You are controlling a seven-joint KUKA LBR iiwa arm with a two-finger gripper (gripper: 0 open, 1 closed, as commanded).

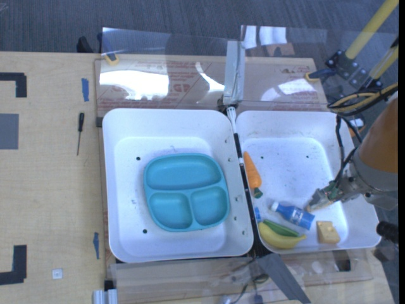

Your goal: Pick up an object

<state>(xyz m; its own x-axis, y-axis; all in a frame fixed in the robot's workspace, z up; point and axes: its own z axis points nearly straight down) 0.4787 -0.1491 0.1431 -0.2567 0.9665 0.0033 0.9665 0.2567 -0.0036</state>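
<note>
Arm: you have it reaching in from the right, orange band point(386, 141) at the frame edge, wrist angled down over the right bin.
Gripper: the gripper point(316, 201) sits low over the right bin's floor, tips pointing left toward the bottle. You cannot tell from this angle whether it is released or clenched; nothing shows between its tips.
Right bin: the right bin point(285, 122) carries four items, all gathered along its near and left sides.
Carrot: the carrot point(252, 171) lies lengthwise against the left wall, green stub toward you.
Bottle: the bottle point(293, 215), blue with a white cap end, lies on its side just beside the gripper tips; contact is too close to call.
Banana: the banana point(280, 234) lies curved in the near left corner, just below the bottle.
Block: the tan block point(328, 232) sits near the front wall, right of the banana, apart from the gripper.
Left bin: the left bin point(120, 144) holds a teal divided plate point(186, 190), lying flat at its middle.
Bench: a screwdriver point(80, 132) lies on the wooden top, left of the bins.
</note>
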